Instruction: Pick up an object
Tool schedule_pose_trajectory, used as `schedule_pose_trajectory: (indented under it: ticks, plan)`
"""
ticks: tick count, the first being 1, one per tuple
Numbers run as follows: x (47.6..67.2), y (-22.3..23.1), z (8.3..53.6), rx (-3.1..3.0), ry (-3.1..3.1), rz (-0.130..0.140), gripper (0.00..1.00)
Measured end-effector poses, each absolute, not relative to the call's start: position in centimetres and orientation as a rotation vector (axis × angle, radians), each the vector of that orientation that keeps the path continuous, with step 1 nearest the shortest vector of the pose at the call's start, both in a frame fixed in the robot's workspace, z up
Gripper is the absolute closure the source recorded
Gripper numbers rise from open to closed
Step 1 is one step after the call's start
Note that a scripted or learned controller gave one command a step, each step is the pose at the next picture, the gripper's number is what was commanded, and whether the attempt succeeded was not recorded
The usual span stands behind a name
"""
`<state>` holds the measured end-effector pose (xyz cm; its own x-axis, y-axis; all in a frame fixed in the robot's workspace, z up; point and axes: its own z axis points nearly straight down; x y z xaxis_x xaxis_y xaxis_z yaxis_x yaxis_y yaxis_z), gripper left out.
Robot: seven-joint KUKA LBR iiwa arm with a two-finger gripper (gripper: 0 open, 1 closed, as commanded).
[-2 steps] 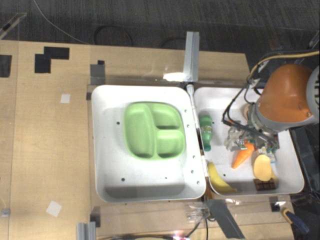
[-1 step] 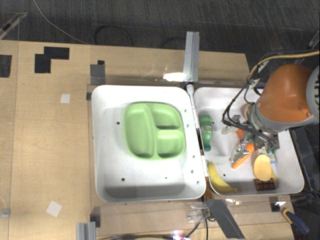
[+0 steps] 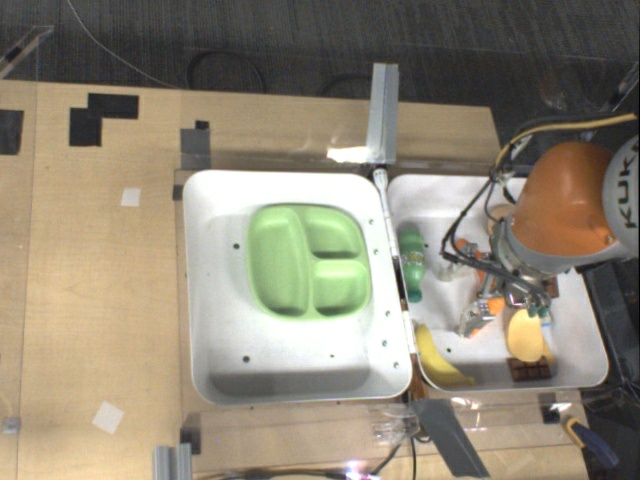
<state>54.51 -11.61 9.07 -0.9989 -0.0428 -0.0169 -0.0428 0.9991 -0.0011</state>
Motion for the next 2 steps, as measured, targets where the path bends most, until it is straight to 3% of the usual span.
schedule_pose_trajectory:
  ticks: [1,2]
  plan:
    - [55.03,-11.53,10.52,-0.070,3.105,-0.005,1.00]
    - [55.00,-11.52,10.49,-0.070,3.106,-0.005,0.00]
